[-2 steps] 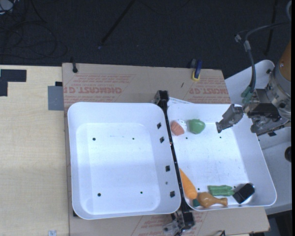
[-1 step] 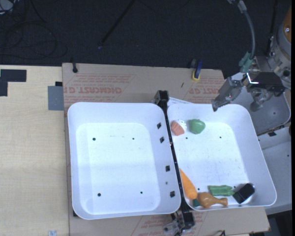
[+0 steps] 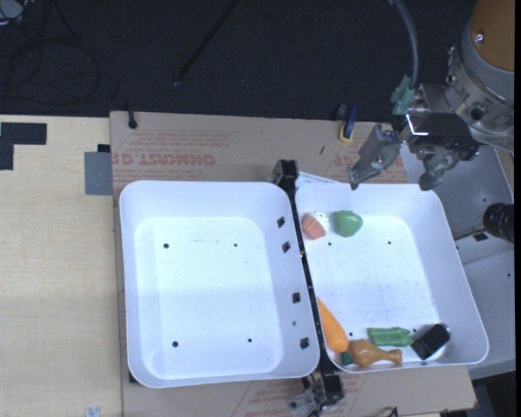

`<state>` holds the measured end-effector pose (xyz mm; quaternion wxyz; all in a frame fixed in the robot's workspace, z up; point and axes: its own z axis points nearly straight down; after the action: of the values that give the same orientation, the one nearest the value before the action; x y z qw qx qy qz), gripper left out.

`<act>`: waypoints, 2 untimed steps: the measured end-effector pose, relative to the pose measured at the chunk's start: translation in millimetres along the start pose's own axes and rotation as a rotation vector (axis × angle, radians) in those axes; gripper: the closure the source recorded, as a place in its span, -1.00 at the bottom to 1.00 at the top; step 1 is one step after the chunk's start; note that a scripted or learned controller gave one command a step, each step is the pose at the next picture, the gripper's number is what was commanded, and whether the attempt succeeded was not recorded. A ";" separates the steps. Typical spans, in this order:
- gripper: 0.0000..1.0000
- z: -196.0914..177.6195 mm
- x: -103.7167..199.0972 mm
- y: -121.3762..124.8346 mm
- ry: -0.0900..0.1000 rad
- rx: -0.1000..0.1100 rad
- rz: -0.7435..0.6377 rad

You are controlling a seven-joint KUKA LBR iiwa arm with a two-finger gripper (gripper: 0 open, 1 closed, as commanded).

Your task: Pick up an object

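Hand [image 3: 392,179] open above right bin's [image 3: 464,285] far rim; green object [image 3: 348,223] below-left.

Only readable thing here is the red print on the cardboard sheet [image 3: 243,146] lying under the two bins. Just above the left bin [image 3: 148,200] there's a line of red block letters, but it's upside down and mirrored from this angle, so I can't honestly make out a word. More red print peeks out below the right bin [image 3: 469,320] near the bottom edge, too cut off and blurry to read
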<state>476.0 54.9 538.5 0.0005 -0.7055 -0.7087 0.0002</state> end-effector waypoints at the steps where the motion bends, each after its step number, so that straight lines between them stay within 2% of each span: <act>1: -1.00 1.4 -0.4 -0.2 -0.001 0.003 0.000; 2: -1.00 1.2 -38.5 -0.4 -0.002 0.003 0.007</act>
<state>475.9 16.4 537.3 0.0010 -0.7080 -0.7062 0.0021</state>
